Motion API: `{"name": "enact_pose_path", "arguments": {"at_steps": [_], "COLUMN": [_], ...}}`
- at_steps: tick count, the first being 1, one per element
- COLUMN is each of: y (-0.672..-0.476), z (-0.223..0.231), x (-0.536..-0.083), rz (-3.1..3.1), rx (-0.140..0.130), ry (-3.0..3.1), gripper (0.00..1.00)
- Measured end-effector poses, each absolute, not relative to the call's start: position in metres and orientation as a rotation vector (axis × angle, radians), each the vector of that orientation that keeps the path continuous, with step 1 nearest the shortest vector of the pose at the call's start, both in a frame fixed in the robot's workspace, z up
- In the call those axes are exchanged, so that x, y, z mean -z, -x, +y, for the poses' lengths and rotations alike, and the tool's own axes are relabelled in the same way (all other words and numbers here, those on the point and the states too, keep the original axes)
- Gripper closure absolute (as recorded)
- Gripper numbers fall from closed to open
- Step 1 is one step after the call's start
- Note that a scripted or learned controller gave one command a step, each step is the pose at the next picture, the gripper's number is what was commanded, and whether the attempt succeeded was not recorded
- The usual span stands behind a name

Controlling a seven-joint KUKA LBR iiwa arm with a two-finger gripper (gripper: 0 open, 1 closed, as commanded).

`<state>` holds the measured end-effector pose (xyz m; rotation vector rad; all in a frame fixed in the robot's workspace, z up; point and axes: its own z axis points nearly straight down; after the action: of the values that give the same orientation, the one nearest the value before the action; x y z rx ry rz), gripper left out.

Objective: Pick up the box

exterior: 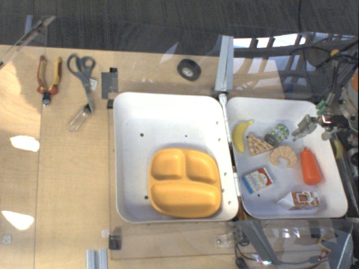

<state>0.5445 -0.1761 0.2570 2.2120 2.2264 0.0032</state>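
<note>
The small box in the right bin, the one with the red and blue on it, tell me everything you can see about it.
The small box lies flat on the floor of the right bin, near its left wall. It looks like a printed carton: white face, red band at the top, blue at one side. It sits turned at a slant to the bin's walls. Nothing seems to touch it; the croissant lies apart, up and to its right. The gripper is well away, near the bin's far side.

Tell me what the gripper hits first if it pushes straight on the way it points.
The gripper points toward the view's left; first in line is probably the green can, then the banana. Its height above them is unclear.
</note>
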Motion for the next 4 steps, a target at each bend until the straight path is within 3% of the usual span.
{"name": "enact_pose_path", "arguments": {"at_steps": [1, 2, 3, 4], "y": [-0.508, -0.5, -0.505, -0.504], "z": [-0.147, -0.107, -0.107, -0.107], "x": [-0.18, -0.096, -0.109, -0.109], "rz": [2.164, 2.314, 2.306, 2.307], "rx": [-0.002, -0.019, -0.028, -0.027], "ry": [-2.274, -2.098, -2.087, -2.087], "gripper": [0.0, 0.0, 1.0, 0.0]}}
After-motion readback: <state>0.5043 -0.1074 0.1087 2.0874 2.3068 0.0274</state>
